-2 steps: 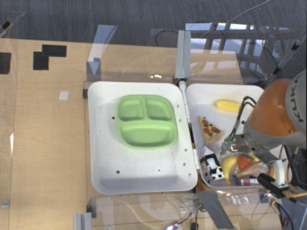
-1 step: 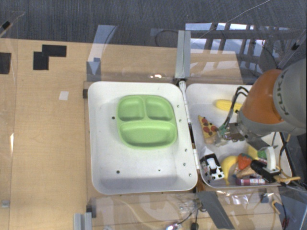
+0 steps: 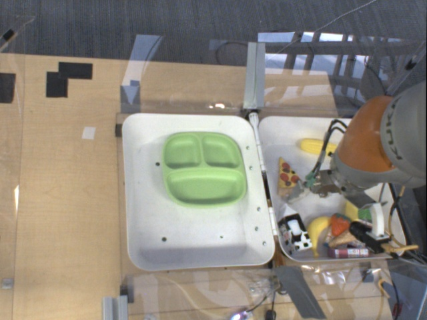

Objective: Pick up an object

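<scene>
Hovering over the right bin, the claw sits just beside a pizza slice toy at its 9 o'clock; grip state cannot tell. Green divided plate lies in the left bin.

Arm cut by right edge; hides part of right bin

**Robot lab bench**

A robotics lab: a grey-and-orange arm reaches over a light wooden bench bearing two white bins, with clear shields, black marker patches, cables and grey carpet.
</scene>
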Robot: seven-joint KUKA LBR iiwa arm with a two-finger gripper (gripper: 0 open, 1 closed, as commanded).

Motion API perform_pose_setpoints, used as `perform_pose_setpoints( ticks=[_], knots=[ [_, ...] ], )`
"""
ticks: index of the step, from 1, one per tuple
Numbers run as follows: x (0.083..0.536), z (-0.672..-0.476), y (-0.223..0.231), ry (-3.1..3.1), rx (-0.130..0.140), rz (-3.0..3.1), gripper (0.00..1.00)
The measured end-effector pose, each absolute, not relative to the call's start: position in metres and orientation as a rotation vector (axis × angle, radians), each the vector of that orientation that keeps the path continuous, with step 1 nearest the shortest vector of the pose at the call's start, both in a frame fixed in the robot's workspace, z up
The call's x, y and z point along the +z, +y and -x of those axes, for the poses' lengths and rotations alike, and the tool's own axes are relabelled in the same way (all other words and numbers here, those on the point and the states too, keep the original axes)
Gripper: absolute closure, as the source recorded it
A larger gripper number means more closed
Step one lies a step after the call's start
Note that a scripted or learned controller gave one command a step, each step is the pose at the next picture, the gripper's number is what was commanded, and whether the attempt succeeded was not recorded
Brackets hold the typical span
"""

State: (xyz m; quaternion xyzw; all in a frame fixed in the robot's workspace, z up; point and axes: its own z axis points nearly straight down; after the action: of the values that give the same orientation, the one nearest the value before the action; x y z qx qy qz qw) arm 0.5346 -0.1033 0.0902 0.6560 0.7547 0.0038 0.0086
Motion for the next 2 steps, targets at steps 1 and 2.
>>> perform_pose_setpoints(
  ticks=[1, 2],
  knots=[
    [0.0885, -0.6194, -0.0997, 2.307, 0.013, -2.116, 0.00],
    [0.0966, -0.6196, -0.0974, 2.320, 0.012, -2.108, 1.00]
  ],
)
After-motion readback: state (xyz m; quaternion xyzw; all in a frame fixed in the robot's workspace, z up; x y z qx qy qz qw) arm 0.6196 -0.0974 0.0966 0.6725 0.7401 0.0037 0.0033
